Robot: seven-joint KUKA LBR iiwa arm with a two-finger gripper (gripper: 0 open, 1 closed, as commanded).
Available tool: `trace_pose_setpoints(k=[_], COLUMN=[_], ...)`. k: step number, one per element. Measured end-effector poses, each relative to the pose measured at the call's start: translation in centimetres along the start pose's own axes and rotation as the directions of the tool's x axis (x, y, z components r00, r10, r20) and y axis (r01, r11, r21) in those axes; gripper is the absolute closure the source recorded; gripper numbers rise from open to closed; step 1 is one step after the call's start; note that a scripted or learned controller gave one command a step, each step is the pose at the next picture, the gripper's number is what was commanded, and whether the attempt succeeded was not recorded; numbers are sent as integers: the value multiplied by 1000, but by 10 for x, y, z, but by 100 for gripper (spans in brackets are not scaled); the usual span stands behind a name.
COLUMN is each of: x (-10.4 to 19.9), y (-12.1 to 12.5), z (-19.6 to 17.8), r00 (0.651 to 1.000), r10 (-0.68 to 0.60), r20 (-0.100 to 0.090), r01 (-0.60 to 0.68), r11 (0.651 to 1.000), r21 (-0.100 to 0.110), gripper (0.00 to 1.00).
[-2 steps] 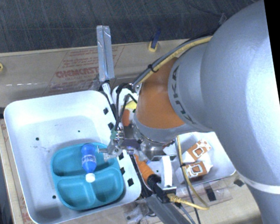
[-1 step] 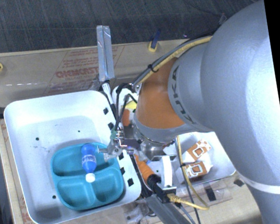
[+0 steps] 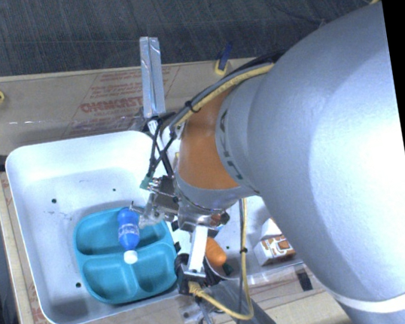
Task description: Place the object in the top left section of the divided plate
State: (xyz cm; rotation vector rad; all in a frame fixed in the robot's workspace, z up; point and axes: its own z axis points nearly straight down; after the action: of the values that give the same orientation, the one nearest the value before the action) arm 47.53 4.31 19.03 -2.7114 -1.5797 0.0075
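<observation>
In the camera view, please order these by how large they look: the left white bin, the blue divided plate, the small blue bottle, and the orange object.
1. Left white bin.
2. Blue divided plate, lying inside that bin.
3. Small blue bottle, lying on the plate.
4. Orange object: looks smallest, but the arm partly hides it, so this is unsure.

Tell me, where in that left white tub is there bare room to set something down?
The left bin has bare floor along its far side and left side, above and left of the blue divided plate. It is crowded at the plate's right edge, where a small blue bottle lies and the arm reaches in.
</observation>
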Motion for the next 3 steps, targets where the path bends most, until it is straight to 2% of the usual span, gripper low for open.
trace_pose_setpoints(k=[1, 2, 3], x=[1, 9, 24], y=[0, -5, 38], z=[-8, 1, -7], r00=[1000, 705, 664], r10=[-9, 709, 748], r20=[2, 2, 2], r01=[9, -709, -748], r11=[1000, 705, 664], r21=[6, 2, 2], gripper=[100, 100, 100])
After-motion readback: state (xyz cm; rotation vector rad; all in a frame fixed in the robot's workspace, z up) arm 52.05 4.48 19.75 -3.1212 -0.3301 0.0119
